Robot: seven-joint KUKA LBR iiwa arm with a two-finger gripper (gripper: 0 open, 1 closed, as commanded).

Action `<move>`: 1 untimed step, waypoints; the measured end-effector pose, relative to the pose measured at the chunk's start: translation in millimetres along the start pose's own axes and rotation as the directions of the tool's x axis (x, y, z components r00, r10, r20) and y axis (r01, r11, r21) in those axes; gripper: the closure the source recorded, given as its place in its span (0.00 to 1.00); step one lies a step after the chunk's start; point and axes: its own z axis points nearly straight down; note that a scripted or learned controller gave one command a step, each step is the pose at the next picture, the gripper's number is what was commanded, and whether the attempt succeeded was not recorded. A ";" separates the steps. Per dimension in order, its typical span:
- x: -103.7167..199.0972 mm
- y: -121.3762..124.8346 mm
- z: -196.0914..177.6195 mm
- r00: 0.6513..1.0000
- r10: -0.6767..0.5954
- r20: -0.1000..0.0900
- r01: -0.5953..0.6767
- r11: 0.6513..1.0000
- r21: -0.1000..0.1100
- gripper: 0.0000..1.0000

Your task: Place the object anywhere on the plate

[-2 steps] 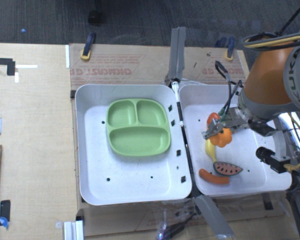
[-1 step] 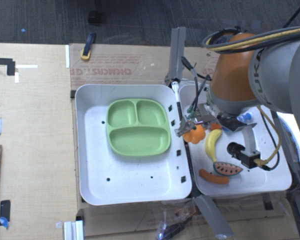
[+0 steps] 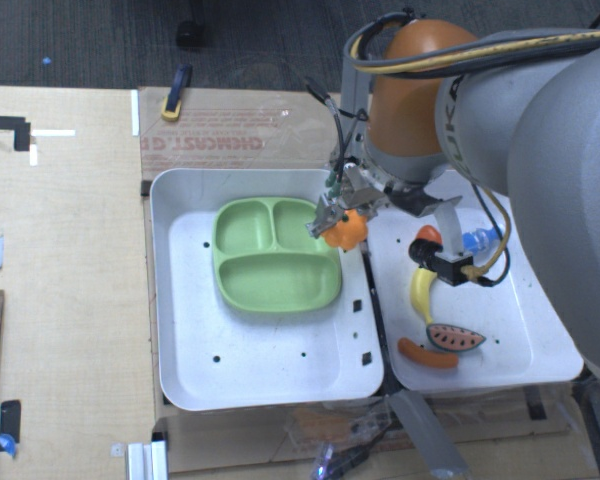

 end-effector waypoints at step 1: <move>-0.1 0.1 -0.2 1.000 0.000 0.001 0.000 1.000 -0.001 0.00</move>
